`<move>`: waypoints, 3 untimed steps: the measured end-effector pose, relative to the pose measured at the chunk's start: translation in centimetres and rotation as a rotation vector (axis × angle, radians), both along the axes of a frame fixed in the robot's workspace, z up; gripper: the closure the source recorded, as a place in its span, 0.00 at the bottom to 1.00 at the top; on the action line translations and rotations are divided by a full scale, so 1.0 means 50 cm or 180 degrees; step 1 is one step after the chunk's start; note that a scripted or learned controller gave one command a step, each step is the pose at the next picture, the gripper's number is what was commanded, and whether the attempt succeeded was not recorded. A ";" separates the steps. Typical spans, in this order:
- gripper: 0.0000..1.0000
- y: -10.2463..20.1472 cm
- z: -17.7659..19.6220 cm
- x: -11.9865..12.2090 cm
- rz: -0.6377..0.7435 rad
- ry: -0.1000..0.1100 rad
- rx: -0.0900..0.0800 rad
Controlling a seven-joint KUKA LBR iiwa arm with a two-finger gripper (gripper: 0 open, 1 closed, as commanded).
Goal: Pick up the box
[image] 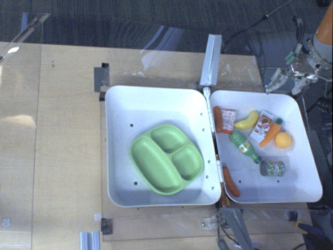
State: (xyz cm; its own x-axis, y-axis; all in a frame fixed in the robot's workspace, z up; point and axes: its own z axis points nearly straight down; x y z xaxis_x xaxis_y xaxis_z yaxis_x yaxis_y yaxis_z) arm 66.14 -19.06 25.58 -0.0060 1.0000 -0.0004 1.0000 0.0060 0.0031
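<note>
Inspector: Fingers (287, 78) apart, holding nothing, poised over the right bin's (312, 189) far rim.

Clerk: And the box?

Inspector: Box (260, 127), white with red print, writing illegible, lies in the right bin, well apart from the fingers, between a banana (246, 121) and a carrot (270, 133).

Clerk: Arm?

Inspector: Arm (323, 38) enters at upper right, orange band showing, wrist angled down-left. Green divided plate (166, 159) in left bin (117, 139).

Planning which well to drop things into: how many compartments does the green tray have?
3. The green tray in the left bin has one long well at left, two smaller at right.
</note>
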 end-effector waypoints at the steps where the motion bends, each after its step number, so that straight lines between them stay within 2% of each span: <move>1: 0.00 0.203 -0.188 0.005 0.0441 -0.0002 0.0002; 2: 0.00 0.192 -0.318 -0.012 0.0657 -0.0019 -0.0002; 3: 1.00 0.193 -0.291 -0.005 0.0663 -0.0052 -0.0006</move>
